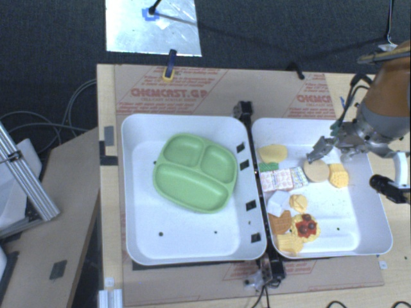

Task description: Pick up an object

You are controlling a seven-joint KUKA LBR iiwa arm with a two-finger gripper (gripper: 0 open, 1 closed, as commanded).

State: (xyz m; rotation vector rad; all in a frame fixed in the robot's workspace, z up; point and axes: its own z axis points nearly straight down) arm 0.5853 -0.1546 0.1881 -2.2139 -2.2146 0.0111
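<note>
1. The likeliest target is the round tan biscuit-like piece (316, 171) in the right bin (372, 236), lying toward that bin's 2 o'clock corner. It touches a yellow piece (338, 176) at its 3 o'clock side.

2. The gripper (319, 151) sits just at the tan piece's 12 o'clock edge, low over the bin. One grey finger points down toward the piece; how far the jaws are spread I cannot tell, and nothing is seen between them.

3. Risk: the tan piece looks flat and thin, so the fingers may close above it or slide off its rim and come up with nothing.

4. Risk: the yellow piece is pressed against it, so a closing finger could land on that neighbour and push both aside instead of clamping one.

5. Risk: the printed packet (280, 179) at the tan piece's 9 o'clock is near enough to be nudged by a wide approach. The heap of toy food (297, 224) at 7 o'clock is further off and less exposed.

6. The left bin (138, 236) holds a green divided plate (196, 172), well apart from the work.

7. Writing: the cardboard sheet (205, 88) under the bins reads "CHEMCAST" in red, once at each bin's 12 o'clock. The print on the packet is too small to read.
</note>
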